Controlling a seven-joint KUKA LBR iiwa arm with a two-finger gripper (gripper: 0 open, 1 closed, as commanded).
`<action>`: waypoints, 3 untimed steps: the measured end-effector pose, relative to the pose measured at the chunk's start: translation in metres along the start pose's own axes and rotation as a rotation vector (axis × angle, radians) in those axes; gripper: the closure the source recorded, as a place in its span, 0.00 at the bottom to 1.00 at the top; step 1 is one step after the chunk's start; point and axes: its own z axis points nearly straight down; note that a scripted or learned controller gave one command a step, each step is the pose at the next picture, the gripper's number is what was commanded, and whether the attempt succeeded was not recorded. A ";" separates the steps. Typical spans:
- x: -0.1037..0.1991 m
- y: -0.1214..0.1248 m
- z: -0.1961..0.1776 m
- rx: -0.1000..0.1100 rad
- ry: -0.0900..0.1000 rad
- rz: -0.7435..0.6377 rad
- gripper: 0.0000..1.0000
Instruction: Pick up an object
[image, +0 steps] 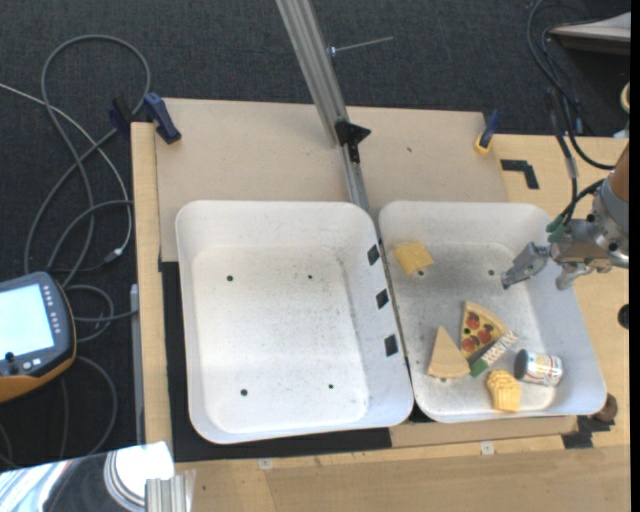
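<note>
The gripper (546, 270) hangs over the upper right part of the right bin (455, 218), its two fingers spread wide apart, one pointing down-left toward the bin floor and the other slanting to the right, with nothing between them and nothing visibly touching them. Nearest to the jaws, just below and to their left, lies a pizza slice toy (482, 334) with red and yellow toppings, flat on the bin floor. Just beyond it, further down from the jaws, a small silver and white can (539, 368) lies on its side near the bin's lower right rim, and beside it to the left sits a yellow corn-like piece (505, 392) with a small green piece (479, 368) just above it. A tan wedge (445, 355) rests beside the pizza slice, lower left of the jaws. Well to the left of the jaws, at about their height, a yellow cheese-like block (412, 258) sits near the bin's left wall. Farthest from the jaws, across the divide where the two rims meet, the left bin (270, 215) shows a white floor speckled with dark marks.
</note>
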 end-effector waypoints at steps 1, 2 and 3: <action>0.003 -0.008 0.060 0.001 0.001 0.000 0.00; 0.002 -0.018 0.117 0.001 0.001 0.000 0.00; 0.001 -0.015 0.103 -0.010 -0.002 -0.001 1.00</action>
